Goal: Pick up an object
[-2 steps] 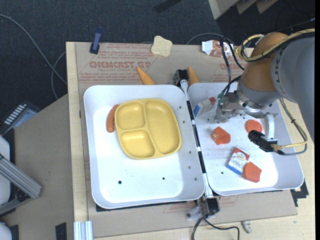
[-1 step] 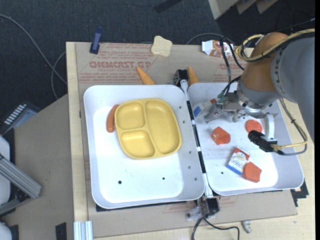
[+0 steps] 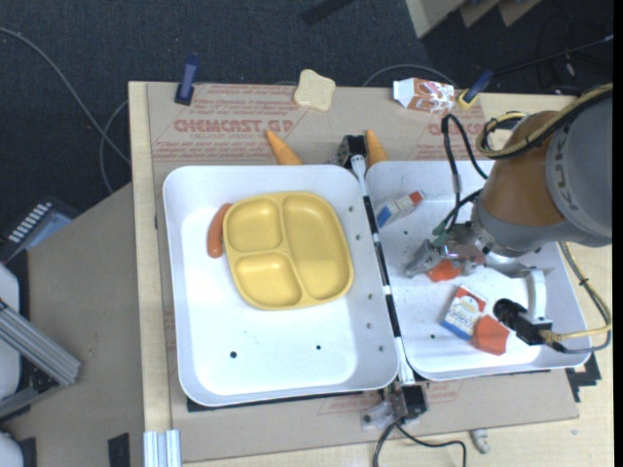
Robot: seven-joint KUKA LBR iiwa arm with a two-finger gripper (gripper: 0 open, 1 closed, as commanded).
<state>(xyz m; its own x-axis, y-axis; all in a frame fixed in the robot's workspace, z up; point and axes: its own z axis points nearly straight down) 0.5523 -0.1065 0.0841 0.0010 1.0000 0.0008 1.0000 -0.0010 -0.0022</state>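
Down in the right bin (image 3: 545,363), the pincer (image 3: 440,258) sits low over the floor, its grey fingers slightly parted with a small orange-red piece (image 3: 444,272) touching their tips; whether they actually grip it cannot be told. A small carton (image 3: 463,312) lies just beside.

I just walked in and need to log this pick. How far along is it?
Done: the arm has reached into the right bin, gripper low beside a small orange-red object. In hand: nothing I can confirm. Left: grasping and lifting; the small box and tube lie in that bin.
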